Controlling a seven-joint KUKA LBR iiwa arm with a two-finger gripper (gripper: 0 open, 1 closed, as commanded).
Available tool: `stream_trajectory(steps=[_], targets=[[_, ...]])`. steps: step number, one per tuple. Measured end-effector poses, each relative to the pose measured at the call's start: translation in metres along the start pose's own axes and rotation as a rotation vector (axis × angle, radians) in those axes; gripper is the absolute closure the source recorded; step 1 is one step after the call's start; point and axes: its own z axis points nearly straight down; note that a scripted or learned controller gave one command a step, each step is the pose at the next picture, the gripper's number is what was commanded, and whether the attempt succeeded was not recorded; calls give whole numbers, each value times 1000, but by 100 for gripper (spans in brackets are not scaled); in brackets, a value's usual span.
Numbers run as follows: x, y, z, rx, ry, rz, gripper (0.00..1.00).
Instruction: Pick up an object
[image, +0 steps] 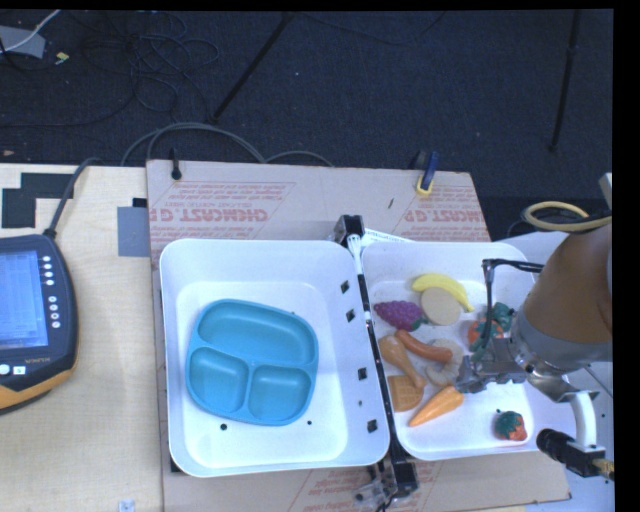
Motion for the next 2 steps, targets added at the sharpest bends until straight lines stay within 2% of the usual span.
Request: stream_trajectory(steps=[1, 2], targets=[[65, 2, -119, -16, -2, -15, 100], [106, 21, -45, 2, -1, -11, 100]])
